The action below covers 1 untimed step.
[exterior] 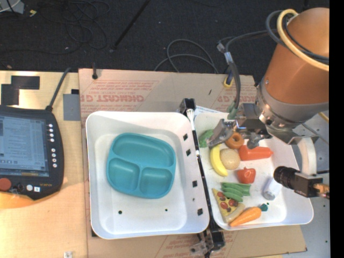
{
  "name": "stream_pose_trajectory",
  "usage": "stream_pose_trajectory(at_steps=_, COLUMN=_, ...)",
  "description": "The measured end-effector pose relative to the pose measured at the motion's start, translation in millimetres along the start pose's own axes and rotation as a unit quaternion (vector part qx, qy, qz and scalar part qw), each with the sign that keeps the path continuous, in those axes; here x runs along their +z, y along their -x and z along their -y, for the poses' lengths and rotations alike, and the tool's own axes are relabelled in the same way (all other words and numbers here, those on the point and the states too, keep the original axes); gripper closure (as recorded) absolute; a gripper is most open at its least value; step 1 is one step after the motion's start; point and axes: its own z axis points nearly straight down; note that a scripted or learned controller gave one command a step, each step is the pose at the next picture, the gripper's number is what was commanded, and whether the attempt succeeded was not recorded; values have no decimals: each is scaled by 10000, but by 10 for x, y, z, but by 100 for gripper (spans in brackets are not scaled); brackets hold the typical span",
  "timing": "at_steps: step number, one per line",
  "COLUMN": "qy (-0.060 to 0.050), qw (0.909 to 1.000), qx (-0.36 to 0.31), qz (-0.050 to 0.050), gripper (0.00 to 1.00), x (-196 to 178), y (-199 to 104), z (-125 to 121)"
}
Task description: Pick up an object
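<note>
Camera view: we find gripper [235, 134] low over right bin [301, 215], fingers spread wide, one each side of brown ring-shaped toy [235, 141]; contact possible, we cannot confirm grip. Ring lies flat, no long axis. Banana [217, 162] just beside it, long axis running near-to-far. Left bin [102, 219] carries teal divided plate [141, 165].

You get even, bright light over the white bins [97, 144]; the floor behind the counter's far edge is dark, and the picture is slightly soft.
</note>
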Motion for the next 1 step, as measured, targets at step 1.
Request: stream_pose_trajectory(at_steps=1, qy=-98, qw=9999, qx=-19, qz=29, gripper=100, x=-6, y=-6, z=3)
